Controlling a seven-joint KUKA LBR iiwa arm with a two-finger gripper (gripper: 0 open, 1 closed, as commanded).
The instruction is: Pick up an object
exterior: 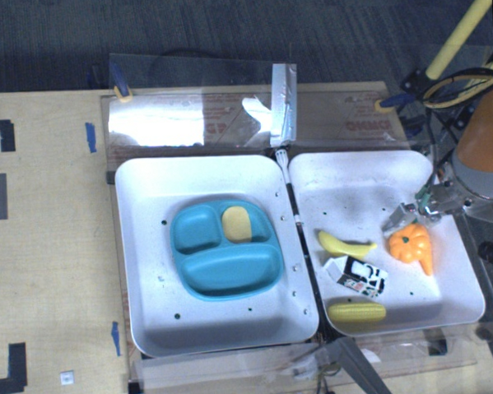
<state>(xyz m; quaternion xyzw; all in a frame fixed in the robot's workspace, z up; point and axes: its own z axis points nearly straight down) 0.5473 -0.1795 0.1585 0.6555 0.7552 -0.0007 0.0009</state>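
The pincer point(406, 214) hangs low at three o'clock in the right bin point(356, 171), just above the orange toy point(410, 245), likely lined up to grasp it. Whether it is open or closed, I cannot tell; nothing visibly sits in it. A banana point(345, 244) lies near the bin's centre, a black-and-white toy point(360, 277) at six o'clock of it, a yellow piece point(356, 311) against the near wall. The left bin point(141, 239) holds a blue tray point(225, 255) carrying a yellow lump point(237, 223). The arm point(475, 159) is cut off at the frame's edge.
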